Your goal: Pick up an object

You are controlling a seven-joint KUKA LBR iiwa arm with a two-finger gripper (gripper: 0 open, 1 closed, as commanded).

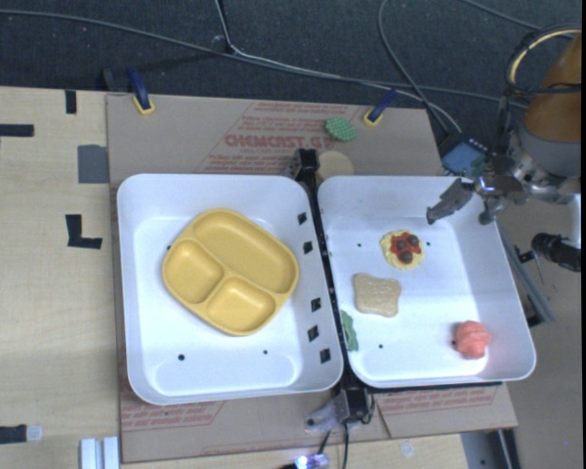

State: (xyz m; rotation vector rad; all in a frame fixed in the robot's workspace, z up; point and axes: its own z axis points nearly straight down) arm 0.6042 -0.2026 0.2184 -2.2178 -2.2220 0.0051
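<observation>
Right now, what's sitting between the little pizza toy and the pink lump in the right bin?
In the camera view, only bare white floor of the right bin separates the pizza toy and the pink lump; the tan cookie lies aside.

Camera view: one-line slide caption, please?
Open pincer above right bin's far edge; pizza toy, cookie, pink lump untouched.
</observation>
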